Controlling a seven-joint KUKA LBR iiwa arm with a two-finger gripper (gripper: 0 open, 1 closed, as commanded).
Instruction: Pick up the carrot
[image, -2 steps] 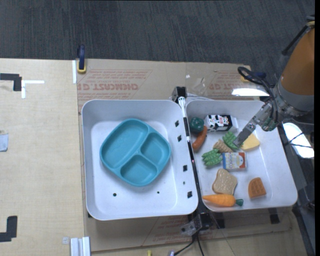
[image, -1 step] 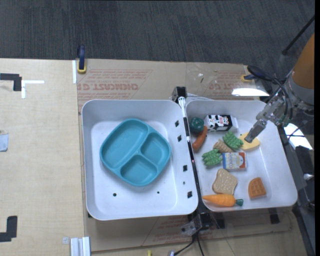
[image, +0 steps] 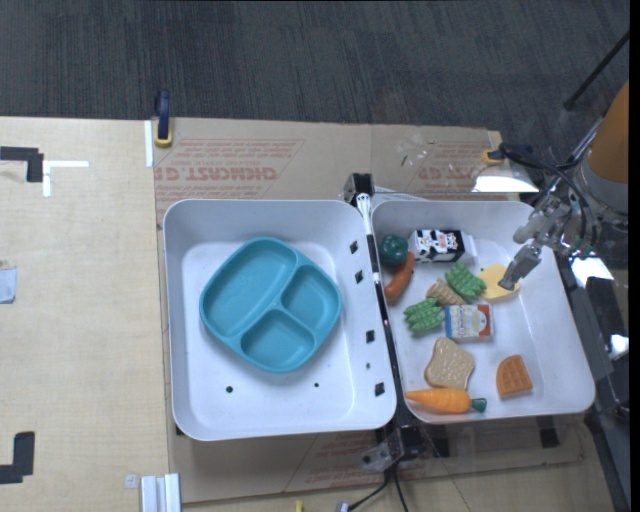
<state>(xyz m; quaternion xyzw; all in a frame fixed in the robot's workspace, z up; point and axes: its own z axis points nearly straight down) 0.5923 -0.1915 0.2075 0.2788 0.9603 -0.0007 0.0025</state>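
Lying along the near wall of the right-hand shallow white plastic bin (image: 570, 330), the smooth orange toy carrot with a short green stub (image: 440, 401) is found well apart from the grey two-finger gripper (image: 521, 268), which hangs over the far right part of that same bin above a flat yellow plastic piece (image: 497, 279). From the gripper the carrot is placed toward the near edge of the desk (image: 80, 330) and to the left in the camera view, so a long diagonal move across the bin is judged to be needed. The carrot's long axis is seen to run almost parallel to the near wall, with the tapered tip pointing left toward the divider and the green stub to the right; a grip across the thick middle is therefore thought most suitable. Whether the gripper is released or clenched cannot be told, and nothing is seen held in it. Just behind the carrot a tan bread-slice toy (image: 449, 365) and an orange waffle-textured square (image: 513, 377) are set, close enough that a careless descent could disturb them. A second reddish sausage-like toy (image: 400, 278) lies by the divider and could be mistaken for the target. In the left-hand bin a glossy teal three-compartment plate (image: 270, 303) rests.
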